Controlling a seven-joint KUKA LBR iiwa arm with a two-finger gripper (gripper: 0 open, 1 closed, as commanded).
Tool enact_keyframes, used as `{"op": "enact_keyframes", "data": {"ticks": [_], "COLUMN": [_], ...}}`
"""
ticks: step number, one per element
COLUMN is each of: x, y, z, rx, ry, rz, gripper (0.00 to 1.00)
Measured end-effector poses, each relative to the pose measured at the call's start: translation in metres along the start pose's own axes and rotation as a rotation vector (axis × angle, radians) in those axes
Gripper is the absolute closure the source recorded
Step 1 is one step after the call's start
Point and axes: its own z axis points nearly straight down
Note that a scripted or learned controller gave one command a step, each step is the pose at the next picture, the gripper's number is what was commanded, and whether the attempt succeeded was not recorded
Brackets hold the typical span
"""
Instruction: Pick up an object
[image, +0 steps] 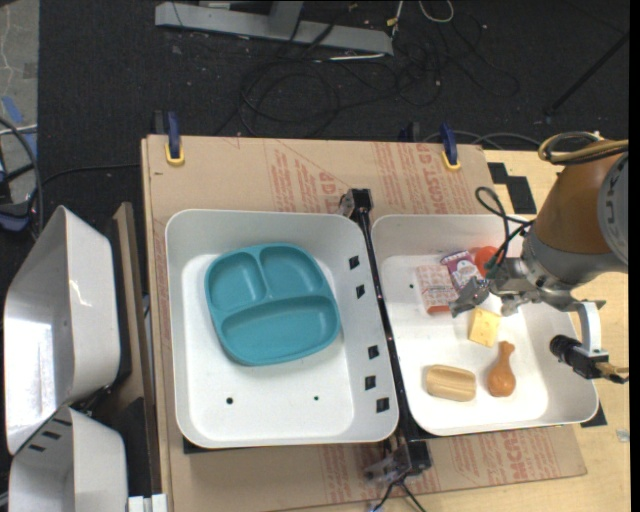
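Nearest, the bread roll (449, 383) (light toy plastic, probably slippery) suits a grip across its short width; the gripper (478, 296) state I cannot tell.

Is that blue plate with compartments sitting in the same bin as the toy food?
No, the blue plate lies in the left bin; the toy food sits in the right bin.

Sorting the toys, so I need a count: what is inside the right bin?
Inside the right bin: a bread roll, a drumstick, a cheese wedge and a packet. The gripper covers part of an orange thing.
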Motion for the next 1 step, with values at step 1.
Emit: {"op": "enact_keyframes", "data": {"ticks": [1], "x": [-0.0024], "y": [0.0038], "z": [0.0245], "rx": [-0.016], "ry": [-0.008], "rz": [0.001], "gripper": [0.0]}}
